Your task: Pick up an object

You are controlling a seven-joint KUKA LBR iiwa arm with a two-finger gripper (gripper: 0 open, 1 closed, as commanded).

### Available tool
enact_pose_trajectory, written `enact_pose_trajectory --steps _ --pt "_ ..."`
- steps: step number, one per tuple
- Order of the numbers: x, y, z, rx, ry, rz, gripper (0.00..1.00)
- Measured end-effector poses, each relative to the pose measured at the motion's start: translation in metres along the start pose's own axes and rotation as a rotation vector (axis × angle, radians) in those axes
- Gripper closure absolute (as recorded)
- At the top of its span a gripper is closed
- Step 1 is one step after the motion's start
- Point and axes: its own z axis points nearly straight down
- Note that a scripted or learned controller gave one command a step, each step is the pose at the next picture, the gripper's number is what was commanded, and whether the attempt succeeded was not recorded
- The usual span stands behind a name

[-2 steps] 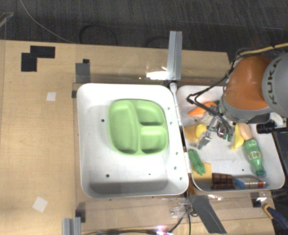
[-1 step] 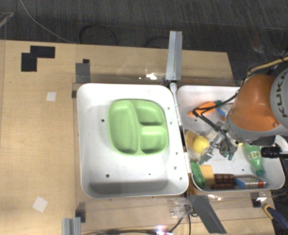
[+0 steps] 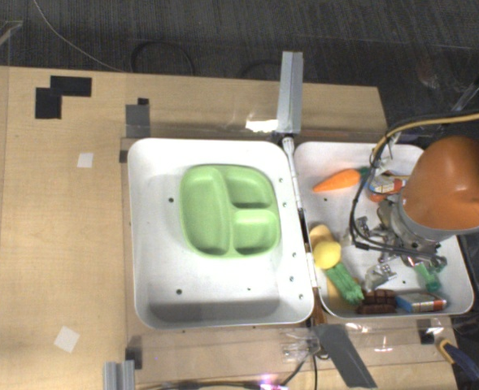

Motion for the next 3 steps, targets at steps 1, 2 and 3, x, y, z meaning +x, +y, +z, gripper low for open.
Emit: enact_pose_trajectory --steps 1,2,3 --pt "-0.019 0.034 0.000 0.002 0.004 -0.009 0.00" --pt "-0.003 0.021 0.000 -0.003 -0.001 -0.055 0.00" --pt "-0.008 0.020 -0.012 0.003 -0.013 -0.055 1.00"
